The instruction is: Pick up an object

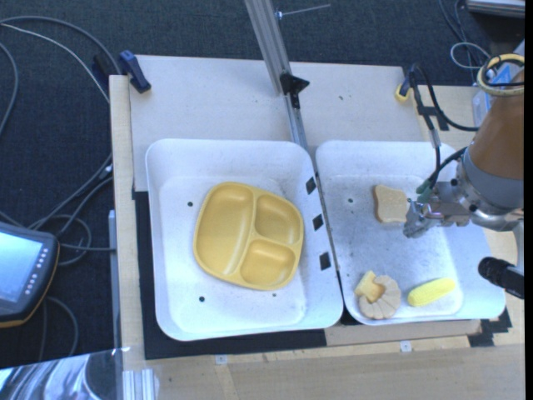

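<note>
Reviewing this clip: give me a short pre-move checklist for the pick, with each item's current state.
1. Targets present in the right bin: ok; bread slice, corn cob and a pale round food item.
2. Gripper near a target: ok, just right of the bread slice.
3. Finger opening: cannot tell.
4. Anything held: cannot tell; nothing seen between the fingers.
5. Targets spaced apart: ok for the bread; corn and the round item lie close together.
6. Yellow divided tray out of the way: ok, in the left bin.

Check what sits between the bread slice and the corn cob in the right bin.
Nothing in the camera view: bare white bin floor runs from the bread slice down to the corn cob. The claw hangs just right of the bread, beside that stretch.
</note>
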`<state>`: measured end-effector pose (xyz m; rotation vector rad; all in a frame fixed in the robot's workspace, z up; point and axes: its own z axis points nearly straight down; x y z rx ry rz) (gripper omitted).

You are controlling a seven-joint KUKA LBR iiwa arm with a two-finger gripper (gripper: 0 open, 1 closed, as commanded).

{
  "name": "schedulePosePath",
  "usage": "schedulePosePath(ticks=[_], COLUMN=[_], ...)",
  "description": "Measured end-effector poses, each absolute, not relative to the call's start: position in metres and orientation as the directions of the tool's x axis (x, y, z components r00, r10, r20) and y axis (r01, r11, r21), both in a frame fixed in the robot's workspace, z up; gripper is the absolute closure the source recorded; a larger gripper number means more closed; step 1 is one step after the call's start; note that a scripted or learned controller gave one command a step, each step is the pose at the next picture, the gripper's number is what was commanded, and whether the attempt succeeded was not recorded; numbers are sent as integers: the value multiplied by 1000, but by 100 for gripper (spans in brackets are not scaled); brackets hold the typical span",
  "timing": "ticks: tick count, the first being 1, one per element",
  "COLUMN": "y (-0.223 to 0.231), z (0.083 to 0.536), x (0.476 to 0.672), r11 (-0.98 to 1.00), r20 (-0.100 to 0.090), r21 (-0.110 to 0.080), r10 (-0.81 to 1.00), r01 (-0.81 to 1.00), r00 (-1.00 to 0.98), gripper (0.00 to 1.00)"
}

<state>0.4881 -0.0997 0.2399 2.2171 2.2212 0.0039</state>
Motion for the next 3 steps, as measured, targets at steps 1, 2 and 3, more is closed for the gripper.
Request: schedulePosePath(ticks=[1, 2, 3], y=[-52, 2, 53], z=[247, 252, 257], x=[523, 549, 579], r11=[7, 8, 7], r20=[2, 2, 2], r21=[3, 3, 3], r10=[1000, 1000, 1000], r01=[1000, 1000, 1000], r00=[-7, -8, -7], gripper=[100, 100, 100])
